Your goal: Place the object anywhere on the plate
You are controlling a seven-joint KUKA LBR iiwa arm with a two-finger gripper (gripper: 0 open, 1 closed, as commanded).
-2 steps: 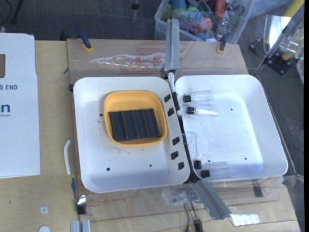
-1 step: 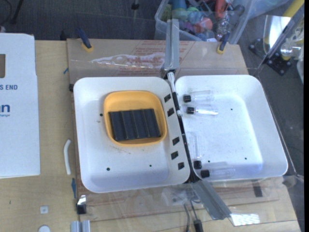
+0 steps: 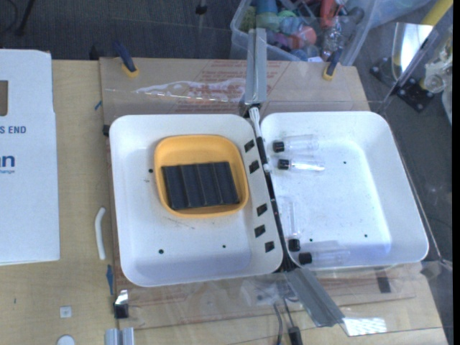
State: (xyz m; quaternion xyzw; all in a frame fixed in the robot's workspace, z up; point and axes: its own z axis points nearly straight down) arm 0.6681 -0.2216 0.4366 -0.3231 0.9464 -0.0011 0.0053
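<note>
a pale wooden bench (image 3: 79,192) bears the left shallow white bin (image 3: 129,131). in it the black ribbed rectangular slab (image 3: 200,185) lies flat on the yellow squarish plate (image 3: 167,153). how my jaws stand i cannot tell. a careless sweep could drag the slab off.

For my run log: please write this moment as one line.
plate: yellow, left bin | on plate: dark ribbed block | right bin: clear vials

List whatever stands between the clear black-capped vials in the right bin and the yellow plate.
The bins' adjoining raised rims, lined with black tabs, run between the clear black-capped vials and the yellow plate. A black ribbed rectangular block covers much of the plate's floor.
</note>
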